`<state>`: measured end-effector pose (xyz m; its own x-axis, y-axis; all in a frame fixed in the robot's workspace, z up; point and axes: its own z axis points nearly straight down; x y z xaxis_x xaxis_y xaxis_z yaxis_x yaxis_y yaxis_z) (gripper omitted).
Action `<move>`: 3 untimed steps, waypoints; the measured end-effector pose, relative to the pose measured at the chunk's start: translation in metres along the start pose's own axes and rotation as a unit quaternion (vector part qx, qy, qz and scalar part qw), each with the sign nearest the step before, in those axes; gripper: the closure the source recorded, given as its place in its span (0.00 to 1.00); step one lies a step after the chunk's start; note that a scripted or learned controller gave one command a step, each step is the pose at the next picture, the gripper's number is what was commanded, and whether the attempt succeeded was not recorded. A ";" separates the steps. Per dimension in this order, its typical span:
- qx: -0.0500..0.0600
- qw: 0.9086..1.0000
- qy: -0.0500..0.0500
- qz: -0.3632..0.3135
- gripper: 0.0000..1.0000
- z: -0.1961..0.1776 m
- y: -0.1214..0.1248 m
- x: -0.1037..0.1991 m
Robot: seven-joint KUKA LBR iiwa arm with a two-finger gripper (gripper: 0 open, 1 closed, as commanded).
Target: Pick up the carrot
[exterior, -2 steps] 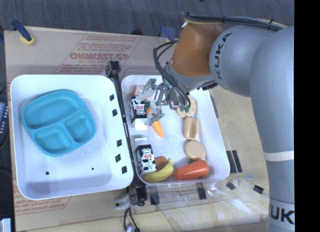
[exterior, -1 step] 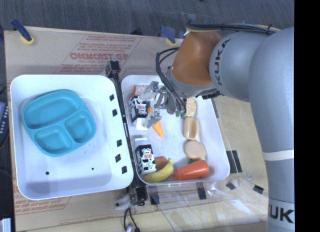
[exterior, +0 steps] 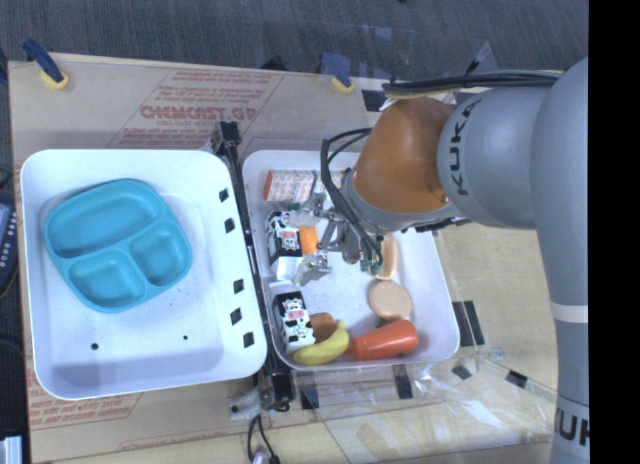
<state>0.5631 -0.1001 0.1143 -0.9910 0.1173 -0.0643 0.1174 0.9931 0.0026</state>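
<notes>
In the right bin (exterior: 440, 297), a small orange piece that looks like the carrot (exterior: 308, 240) lies upright near the bin's left wall, beside a cow-patterned carton (exterior: 285, 232). My gripper (exterior: 325, 247) hangs low just right of it, close to or touching it; whether it grips the carrot is hidden by the wrist. A longer orange-red tapered thing (exterior: 385, 340) lies along the bin's front wall, well clear of the gripper.
Also in the right bin are an orange-and-white box (exterior: 290, 186), a pale roll (exterior: 388, 257), a round bun (exterior: 390, 300), a banana (exterior: 322, 347) and a second cow-patterned carton (exterior: 292, 317). The left bin (exterior: 60, 352) holds a blue divided plate (exterior: 115, 242).
</notes>
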 end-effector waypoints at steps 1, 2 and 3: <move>0.004 0.985 0.023 0.171 0.00 0.010 -0.006 -0.063; 0.004 0.965 0.004 0.263 0.00 0.004 0.007 -0.028; 0.005 0.928 0.006 0.373 0.00 0.005 0.001 -0.006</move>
<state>0.5695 -0.0999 0.1092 -0.6337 0.7727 -0.0365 0.7720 0.6347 0.0328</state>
